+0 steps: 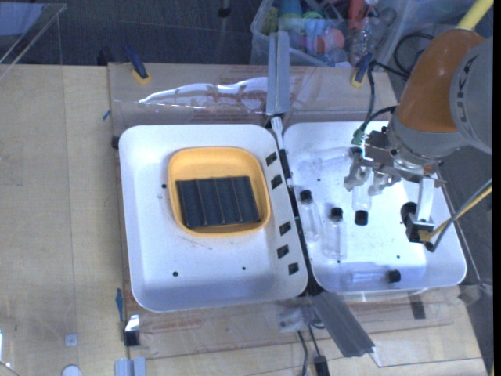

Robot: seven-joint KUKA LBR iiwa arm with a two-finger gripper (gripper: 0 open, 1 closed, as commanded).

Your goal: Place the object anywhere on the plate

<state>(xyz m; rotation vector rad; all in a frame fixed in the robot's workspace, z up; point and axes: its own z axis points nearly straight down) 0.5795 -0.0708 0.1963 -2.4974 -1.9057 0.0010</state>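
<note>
No legible txt, labels, brands or nos. anywhere; partial lettering on arm too cut off to read.

My arm wears smooth grey casing with a glossy orange band that catches the light, and my claw looks like pale bare metal. Both bins, the left bin and the right bin, look like smooth white plastic with a soft sheen. The yellow plate in the left bin seems matt plastic, and the dark ribbed slab on it is dull, with no shine. The small clear vials in the right bin look like glossy transparent plastic with black caps. The bench around the bins is pale matt wood. Crinkled clear film lies at the far edge.
</note>
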